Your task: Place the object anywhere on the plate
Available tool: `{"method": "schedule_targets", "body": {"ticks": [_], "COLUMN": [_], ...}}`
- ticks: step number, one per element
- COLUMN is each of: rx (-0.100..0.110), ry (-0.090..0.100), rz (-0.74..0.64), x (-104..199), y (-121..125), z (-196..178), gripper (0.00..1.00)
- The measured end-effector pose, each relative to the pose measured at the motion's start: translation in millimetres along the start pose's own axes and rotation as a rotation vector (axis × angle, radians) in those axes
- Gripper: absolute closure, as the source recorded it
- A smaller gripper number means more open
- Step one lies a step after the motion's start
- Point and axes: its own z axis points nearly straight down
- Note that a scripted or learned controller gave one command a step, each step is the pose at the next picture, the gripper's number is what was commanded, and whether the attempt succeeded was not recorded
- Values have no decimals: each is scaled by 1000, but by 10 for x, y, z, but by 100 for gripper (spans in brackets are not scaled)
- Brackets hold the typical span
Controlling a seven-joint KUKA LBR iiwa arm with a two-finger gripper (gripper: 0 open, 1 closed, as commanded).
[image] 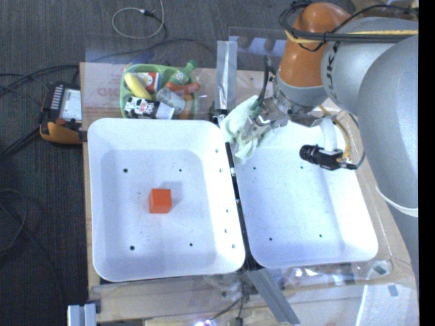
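From the overhead camera, an orange cube (pixel 160 200) sits alone near the middle of the left bin (pixel 109 148). The claw (pixel 262 121) hangs over the far left corner of the right bin (pixel 340 236), with a pale green crumpled cloth (pixel 241 131) bunched at it (whether it is open, closed or gripping the cloth, I cannot tell). Behind the bins on the worktop (pixel 102 80) is a green basket of toys (pixel 160 90).

Dark grey carpet floor (pixel 81 19) around the bench. Thin white cable loop (pixel 139 20) lies on it near the top; black cables (pixel 20 87) trail at left. Wooden bench top (pixel 102 80) carries a clear tub of toys (pixel 160 90). Orange-and-black device (pixel 60 114) sits at the bench's left edge.
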Motion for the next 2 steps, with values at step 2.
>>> {"method": "schedule_targets", "body": {"ticks": [2], "rx": [-1], "ry": [2], "rz": [-400], "x": [490], "y": [-234], "z": [-306], "gripper": [100]}}
